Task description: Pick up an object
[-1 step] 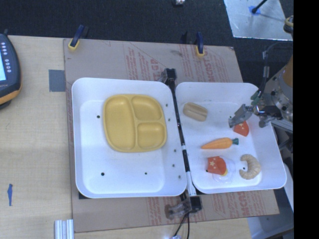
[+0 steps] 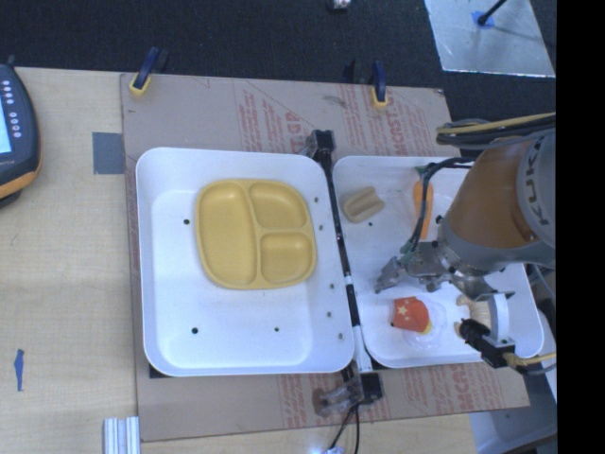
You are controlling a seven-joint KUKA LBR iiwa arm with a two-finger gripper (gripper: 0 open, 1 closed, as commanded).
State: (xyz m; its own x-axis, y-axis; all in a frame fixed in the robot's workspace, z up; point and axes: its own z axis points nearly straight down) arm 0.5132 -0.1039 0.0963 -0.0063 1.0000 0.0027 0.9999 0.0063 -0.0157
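**Inspector:** Start at the left edge of the bench.

**Assistant:** A grey handset with an orange rim lies at the far left. Near it, a grey patch of tape sits on the wood. A cardboard sheet underlies both bins, clipped at its far edge by two blue-and-yellow clamps.

**Inspector:** The left bin?

**Assistant:** The left bin holds one yellow plate with three compartments, lying flat toward its far side.

**Inspector:** And the right bin?

**Assistant:** In the right bin, a tan block lies near the far left corner. A red piece with a yellow mark lies nearer the front, resting on the bin floor. An orange stick stands partly behind the arm's cables.

**Inspector:** The arm?

**Assistant:** The arm covers the right part of that bin. The pincer hangs just above and beside the red piece, apart from it. I cannot tell how its tips stand; nothing shows between them.
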